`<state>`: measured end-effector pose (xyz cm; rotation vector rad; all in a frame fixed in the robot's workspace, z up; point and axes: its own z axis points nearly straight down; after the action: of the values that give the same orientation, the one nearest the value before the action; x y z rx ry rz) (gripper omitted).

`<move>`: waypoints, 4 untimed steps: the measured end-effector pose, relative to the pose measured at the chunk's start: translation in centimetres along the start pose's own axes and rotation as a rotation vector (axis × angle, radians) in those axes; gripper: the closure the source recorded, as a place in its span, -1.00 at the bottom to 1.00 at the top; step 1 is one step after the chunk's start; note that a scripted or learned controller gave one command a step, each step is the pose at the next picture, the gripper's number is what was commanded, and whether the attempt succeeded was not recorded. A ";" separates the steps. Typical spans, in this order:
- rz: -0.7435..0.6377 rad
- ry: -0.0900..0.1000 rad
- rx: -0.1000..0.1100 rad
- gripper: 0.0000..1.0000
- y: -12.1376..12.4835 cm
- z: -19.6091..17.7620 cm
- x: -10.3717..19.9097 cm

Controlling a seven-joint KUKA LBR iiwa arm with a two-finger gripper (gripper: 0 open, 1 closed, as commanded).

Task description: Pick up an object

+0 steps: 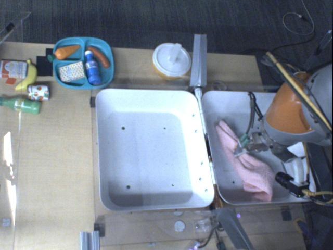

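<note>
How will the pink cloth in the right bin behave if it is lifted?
The pink cloth lies crumpled in folds, so it is probably floppy and would drape from the hand. It looks thin, so likely light. Being elongated, one end may drag along the right bin.

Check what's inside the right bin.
A pink cloth lies crumpled along the floor of the right bin, with the gripper down at its middle. Whatever sits under the cloth or beneath the arm is covered.
</note>
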<state>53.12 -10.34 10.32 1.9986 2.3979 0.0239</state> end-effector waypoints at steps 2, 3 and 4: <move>-0.337 0.008 0.021 -1.00 0.7 -1.8 -3.9; -0.340 0.006 0.017 1.00 0.9 -2.8 -3.8; -0.340 0.006 0.017 -1.00 0.9 -2.8 -3.8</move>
<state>54.63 -13.93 13.20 1.5712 2.7126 0.0047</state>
